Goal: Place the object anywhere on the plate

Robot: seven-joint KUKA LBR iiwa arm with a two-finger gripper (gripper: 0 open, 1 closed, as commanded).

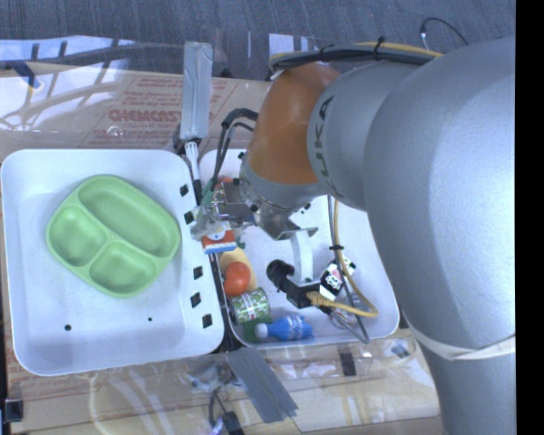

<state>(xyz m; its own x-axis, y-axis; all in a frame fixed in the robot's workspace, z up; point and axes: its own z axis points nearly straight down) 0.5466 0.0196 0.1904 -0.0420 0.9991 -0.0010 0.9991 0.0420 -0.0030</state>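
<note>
We see the tool (pixel 219 214) low over the right bin (pixel 381 284), above the tomato (pixel 237 279) and can (pixel 251 306); grip state: cannot tell. Picking step, we judge. Green divided plate (pixel 114 235) waits in the left bin (pixel 27 270); next comes lift and carry left.

Plate (pixel 114 235) in left bin (pixel 36 333)

Dark grey ribbed carpet (pixel 118 3) covers the floor beyond the desk. Brown cardboard sheet (pixel 91 107) with red lettering lies on the desk, under clear plastic film. Grey tape strips (pixel 263 383) run along the near edge. Bright, even light, with pale glare streaks on the film.
</note>
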